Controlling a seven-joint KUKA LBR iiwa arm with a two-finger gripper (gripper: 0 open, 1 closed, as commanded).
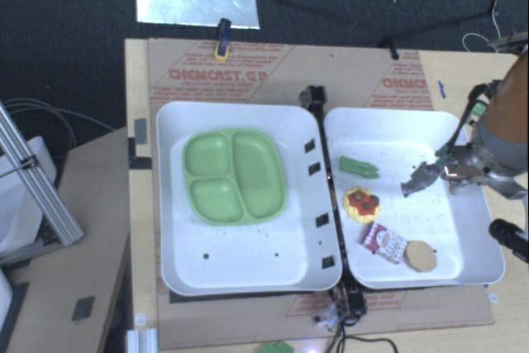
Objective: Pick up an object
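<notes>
In the right bin (475, 260), the green pod (358, 167) lies lengthwise left-right; claw (423, 178) state unclear.

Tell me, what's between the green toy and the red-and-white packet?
In the camera view, a yellow pizza toy lies between the green toy and the packet, in the right bin.

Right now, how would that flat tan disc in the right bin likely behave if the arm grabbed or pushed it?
The tan disc lies flat and thin, so it would probably slide rather than roll. Its low edge likely gives little to grip. It touches the red-and-white packet, so a push may move both.
</notes>
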